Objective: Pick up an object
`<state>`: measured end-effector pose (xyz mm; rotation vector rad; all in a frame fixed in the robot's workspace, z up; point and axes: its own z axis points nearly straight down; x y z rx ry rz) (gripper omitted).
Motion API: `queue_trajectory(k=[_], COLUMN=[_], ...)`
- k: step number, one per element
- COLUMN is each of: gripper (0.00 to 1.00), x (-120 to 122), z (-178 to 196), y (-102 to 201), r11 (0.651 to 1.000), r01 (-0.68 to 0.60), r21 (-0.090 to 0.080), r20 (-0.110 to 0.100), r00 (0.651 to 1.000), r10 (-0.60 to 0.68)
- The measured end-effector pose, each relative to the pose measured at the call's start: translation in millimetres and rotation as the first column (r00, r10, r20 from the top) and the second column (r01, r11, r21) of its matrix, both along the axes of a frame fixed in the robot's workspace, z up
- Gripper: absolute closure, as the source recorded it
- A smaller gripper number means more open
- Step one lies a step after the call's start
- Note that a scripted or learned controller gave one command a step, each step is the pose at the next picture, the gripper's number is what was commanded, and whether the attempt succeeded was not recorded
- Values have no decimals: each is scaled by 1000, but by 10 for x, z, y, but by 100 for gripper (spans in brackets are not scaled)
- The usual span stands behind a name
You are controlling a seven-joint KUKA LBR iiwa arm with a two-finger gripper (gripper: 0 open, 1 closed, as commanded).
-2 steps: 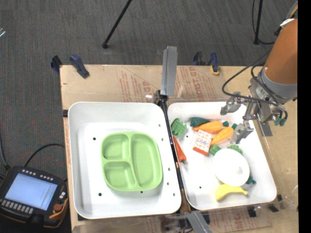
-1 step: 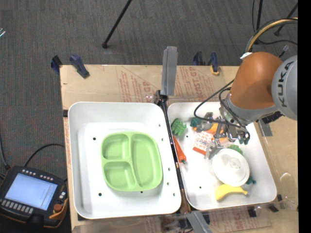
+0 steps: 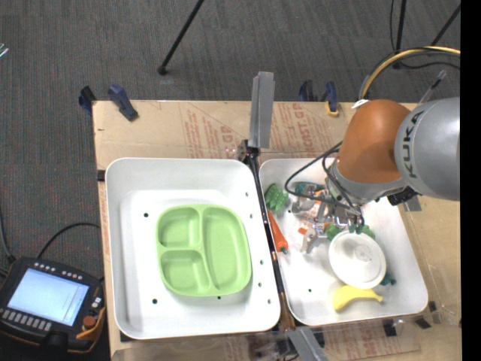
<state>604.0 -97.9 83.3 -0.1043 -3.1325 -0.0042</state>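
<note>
- Arm [image 3: 398, 153]: grey KUKA iiwa w/ orange band, comes in from view's right, wrist bent down over right bin. White "KUKA" lettering on grey link, read sideways; only part of it legible.
- Gripper [image 3: 319, 228]: low in right bin [image 3: 406, 232], near its middle, just left of the white bowl. Cluttered w/ cables & metal parts; can't tell how the pincer stands, nor whether anything sits in it.
- Right bin contents: white bowl [image 3: 358, 259] upright, toward near-right part; yellow banana [image 3: 356, 298] just below bowl, touching or nearly touching its rim; orange carrot [image 3: 277, 233] along left wall, lying lengthwise; green leafy toy, prob. broccoli [image 3: 276, 198], just above carrot at upper left; small orange-red piece [image 3: 308, 239] just beside gripper, type unclear; bit of green [image 3: 364, 230] at bowl's upper rim, too hidden to name.
- Left bin [image 3: 124, 194]: holds light-green divided plate [image 3: 203, 249], 3 compartments, lying flat, roughly centred.
- Bench [image 3: 180, 130]: brown cardboard-like top w/ red printed text & triangle marks, upside down, not readable. Blue clamps [image 3: 120, 100] on far edge.
- Grey upright post [image 3: 261, 119] btwn bins at far side.
- Teach pendant [image 3: 49, 299] on floor, lower left, screen lit pale blue; text too small to read.
</note>
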Motion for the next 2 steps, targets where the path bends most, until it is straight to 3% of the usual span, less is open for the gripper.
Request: queue_trajectory(k=[1,2], gripper=[100,0], x=[38,37], z=[146,141], y=[18,23], r11=[1000,1000], r01=[-7,-8], r21=[-1,-1], r20=[11,10], r00=[1000,1000], r10=[7,8])
